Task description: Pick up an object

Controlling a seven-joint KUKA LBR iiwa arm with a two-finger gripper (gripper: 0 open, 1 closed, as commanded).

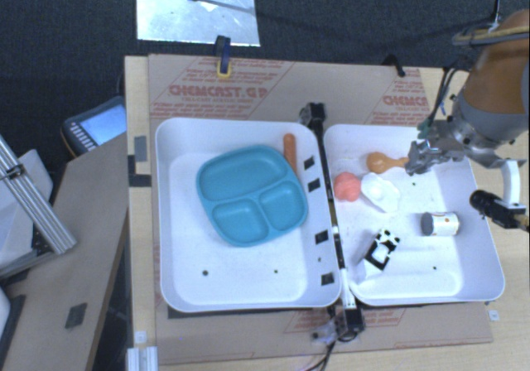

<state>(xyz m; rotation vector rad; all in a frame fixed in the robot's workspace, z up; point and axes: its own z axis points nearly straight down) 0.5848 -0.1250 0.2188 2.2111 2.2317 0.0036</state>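
At the far left of the bench we see the left bin (178, 278), and in it lies a blue divided plate (251, 205) with a thin orange stick (290, 151) just beside its upper right corner. Between the two bins runs a black divider (325, 204). Moving into the right bin (472, 278), we find a pink ball (348, 187), a white lump (380, 192) touching it, and lower down a black and white toy (381, 249). Above them lies an orange pear-shaped object (383, 163), its long axis going left to right and its thin end pointing to the gripper (422, 157). A small white cylinder (441, 224) lies on its side near the middle of this bin. The gripper hangs just right of the orange object, almost touching its thin end; we cannot tell how it is set. We judge this object the nearest candidate: a short move to the left would bring the gripper above it.
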